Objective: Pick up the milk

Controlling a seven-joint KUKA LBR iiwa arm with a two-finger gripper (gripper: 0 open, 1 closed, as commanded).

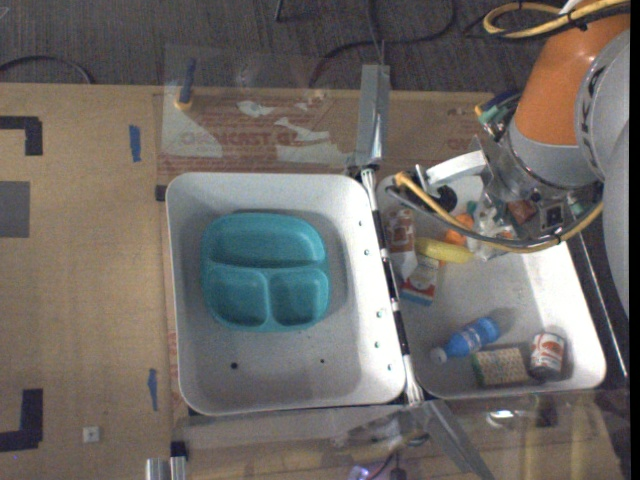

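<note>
The milk (421,276), a small white carton with a red base, lies tilted against the left wall of the right bin (520,298). My gripper (492,226) hangs low over the back of that bin, up and to the right of the milk and apart from it. The grey wrist, its orange band and looped cables cover its lower end. A yellow banana (447,251) lies between the gripper and the milk.
A brown bottle (401,228) stands just behind the milk. Near the front of the right bin lie a blue bottle (466,339), a brownish block (499,365) and a red-and-white can (547,353). The left bin (190,298) holds a teal divided plate (265,270).
</note>
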